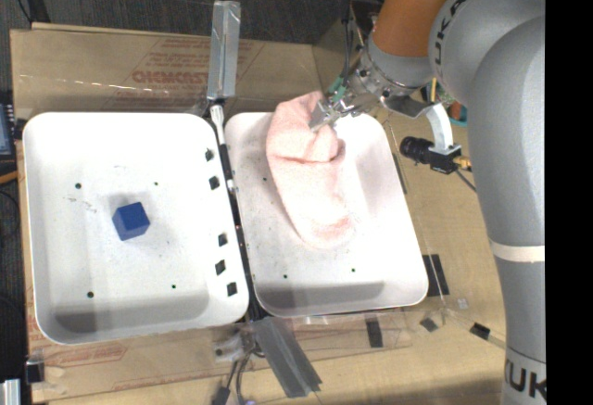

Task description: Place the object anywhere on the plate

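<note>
A pale pink cloth (310, 181) lies in the right bin (389, 273), stretching from the bin's far edge toward its middle. Its far end is bunched and pulled up into a fold. My gripper (326, 113) sits at that raised end, over the bin's far edge, with its fingers pinched shut on the fabric. The rest of the cloth trails down flat on the bin floor. A small blue cube (132, 220) rests in the left bin (56, 301), far from the gripper.
The grey arm with its orange band (412, 9) comes in from the upper right and towers along the right side. A metal divider with black clips (224, 208) runs between the bins. Cardboard (111, 65) lies under and behind them.
</note>
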Action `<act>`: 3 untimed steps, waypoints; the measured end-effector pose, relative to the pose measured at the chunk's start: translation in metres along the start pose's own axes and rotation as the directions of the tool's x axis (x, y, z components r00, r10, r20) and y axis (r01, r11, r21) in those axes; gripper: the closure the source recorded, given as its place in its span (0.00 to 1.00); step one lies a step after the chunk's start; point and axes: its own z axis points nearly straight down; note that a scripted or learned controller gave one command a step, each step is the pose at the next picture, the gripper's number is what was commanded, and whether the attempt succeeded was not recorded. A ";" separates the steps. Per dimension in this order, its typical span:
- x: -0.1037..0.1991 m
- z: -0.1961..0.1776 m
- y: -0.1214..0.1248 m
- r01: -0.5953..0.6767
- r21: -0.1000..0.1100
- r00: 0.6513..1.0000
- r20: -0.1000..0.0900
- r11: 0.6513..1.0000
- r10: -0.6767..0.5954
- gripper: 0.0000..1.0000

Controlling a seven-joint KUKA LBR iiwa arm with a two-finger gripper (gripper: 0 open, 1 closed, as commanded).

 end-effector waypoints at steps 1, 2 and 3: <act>0.001 -0.013 0.001 0.007 -0.001 1.000 0.002 1.000 -0.007 1.00; 0.054 -0.023 0.000 0.402 0.000 0.915 0.000 0.915 -0.402 1.00; 0.104 -0.026 0.008 0.730 0.001 0.683 0.000 0.683 -0.730 1.00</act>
